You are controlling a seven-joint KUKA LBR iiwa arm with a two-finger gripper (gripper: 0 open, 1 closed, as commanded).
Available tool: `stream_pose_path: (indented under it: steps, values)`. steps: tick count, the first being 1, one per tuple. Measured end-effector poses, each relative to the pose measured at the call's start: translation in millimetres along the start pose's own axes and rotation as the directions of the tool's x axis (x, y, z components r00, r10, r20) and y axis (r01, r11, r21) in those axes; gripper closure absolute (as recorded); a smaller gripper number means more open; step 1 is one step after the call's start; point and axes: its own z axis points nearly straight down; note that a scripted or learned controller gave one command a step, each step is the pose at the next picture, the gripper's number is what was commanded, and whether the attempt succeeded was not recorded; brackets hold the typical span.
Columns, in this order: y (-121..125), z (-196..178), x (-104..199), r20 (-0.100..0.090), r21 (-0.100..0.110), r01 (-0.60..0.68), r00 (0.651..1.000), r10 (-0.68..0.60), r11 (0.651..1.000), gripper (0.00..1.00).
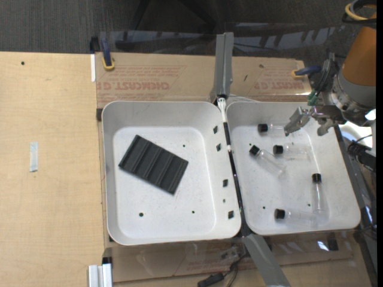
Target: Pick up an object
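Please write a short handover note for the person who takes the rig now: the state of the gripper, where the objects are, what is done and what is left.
Gripper: above the far right part of the right bin, jaws open, nothing between them.
Right bin: several clear tubes with black caps, lying loose. One tube is near the far edge, close to the gripper; one tube lies by the right side; one tube is near the front edge.
Left bin: one dark ribbed plate, lying flat.
Done: no object is picked up yet.
Left: lower onto one object, probably a nearby tube, close, and lift.
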Motion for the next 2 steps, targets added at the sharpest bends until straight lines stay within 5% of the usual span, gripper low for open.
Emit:
stream_pose_path:
  steps: [1,2]
  values:
    - [41,112,-50,0.0,-0.001,0.014,1.0,-0.014,1.0,0.0]
    - [41,155,-9,0.0,-0.002,0.086,0.996,-0.086,0.996,0.0]
